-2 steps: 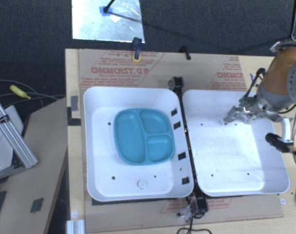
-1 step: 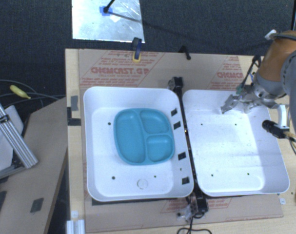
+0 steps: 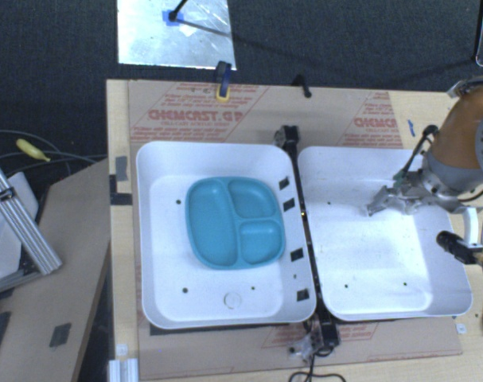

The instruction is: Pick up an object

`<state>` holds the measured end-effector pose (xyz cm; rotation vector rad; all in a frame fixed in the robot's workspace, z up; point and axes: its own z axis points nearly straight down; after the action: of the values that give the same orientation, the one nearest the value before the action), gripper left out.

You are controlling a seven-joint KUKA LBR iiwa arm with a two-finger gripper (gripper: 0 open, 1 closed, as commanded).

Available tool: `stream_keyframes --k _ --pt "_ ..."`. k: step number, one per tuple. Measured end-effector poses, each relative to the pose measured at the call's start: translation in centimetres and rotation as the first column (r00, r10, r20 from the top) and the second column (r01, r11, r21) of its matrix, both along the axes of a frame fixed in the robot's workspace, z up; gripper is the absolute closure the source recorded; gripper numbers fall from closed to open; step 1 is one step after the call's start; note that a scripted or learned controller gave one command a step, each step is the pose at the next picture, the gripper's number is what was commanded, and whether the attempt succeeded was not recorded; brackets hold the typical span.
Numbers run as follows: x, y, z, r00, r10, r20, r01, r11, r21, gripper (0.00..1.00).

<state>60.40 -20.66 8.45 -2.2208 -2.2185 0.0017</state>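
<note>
Pincer: mine (image 3: 374, 207) sits low over the right bin, toward its far right part, pointing left across the white floor. Its two grey fingers (image 3: 382, 202) reach out toward the bin's middle.
Grip: I cannot tell how far apart my fingers stand, and I see nothing between them.
Arm: my grey arm (image 3: 456, 169) comes in from the right edge, with the orange band (image 3: 472, 126) above the wrist. A black stub (image 3: 457, 247) juts out just below the wrist, over the bin's right rim.
Right bin: shallow and white (image 3: 368, 285), with a few small dark dots on its floor. My fingertips lie over the far half of it.
Left bin: shallow and white (image 3: 165, 285), set just beside the right bin, the two touching along a dark seam with black clips (image 3: 293, 229).
Blue tray: a light blue plate with three compartments (image 3: 235, 221) lies flat in the middle of the left bin, well apart from my pincer. One long compartment is on its left, two smaller ones on its right.
Small disc: a pale round mark (image 3: 232, 299) shows on the left bin's floor, near the tray's front edge; too faint to say what it is.
Bench: brown board with red print (image 3: 193, 116) lies under both bins.
Beyond: a shiny metal sheet (image 3: 176, 21) lies on the dark floor behind the bench.
</note>
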Motion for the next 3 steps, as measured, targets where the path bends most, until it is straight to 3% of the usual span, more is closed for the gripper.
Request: stream_keyframes --k 2,3 --pt "-2.3 0.0 0.0 1.0 0.002 0.003 -0.002 1.0 -0.002 0.0" --pt "-2.1 0.0 1.1 1.0 0.002 0.007 -0.002 1.0 -0.002 1.0"
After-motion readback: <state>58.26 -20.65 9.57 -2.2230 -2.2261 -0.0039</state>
